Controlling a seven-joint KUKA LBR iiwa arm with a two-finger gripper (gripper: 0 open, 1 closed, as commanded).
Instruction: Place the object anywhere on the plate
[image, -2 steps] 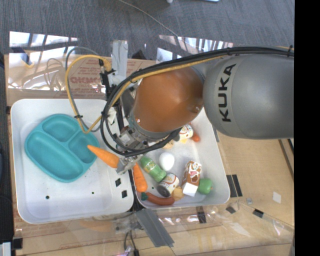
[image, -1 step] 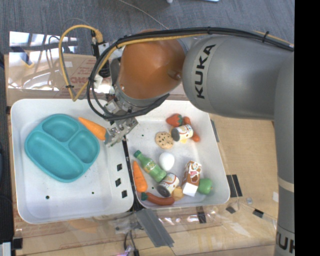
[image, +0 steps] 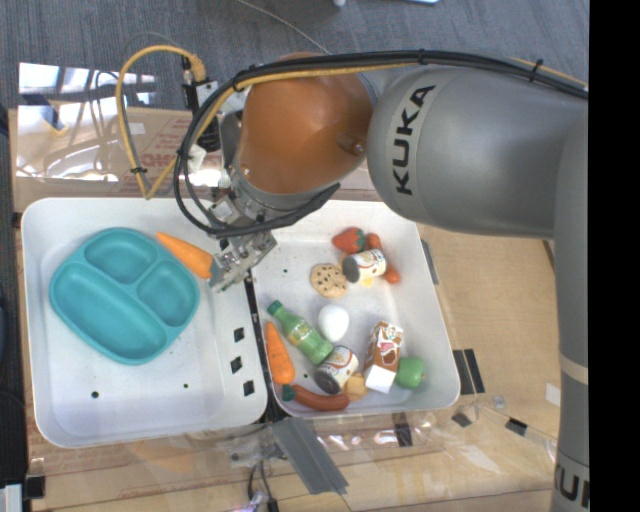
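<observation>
Mid-carry, by the look of it: claw over the seam between the bins, pinching the thick end of a toy carrot whose tip already overlaps the teal divided plate edge. Next, apparently: shift left over a compartment, then release.

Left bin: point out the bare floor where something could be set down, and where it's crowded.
In the left bin, bare white floor runs along the front edge below the teal plate and along the right side beside the divider. The orange carrot and the jaws crowd the plate's upper right. The right bin is packed with toy food, mostly toward the front.
</observation>
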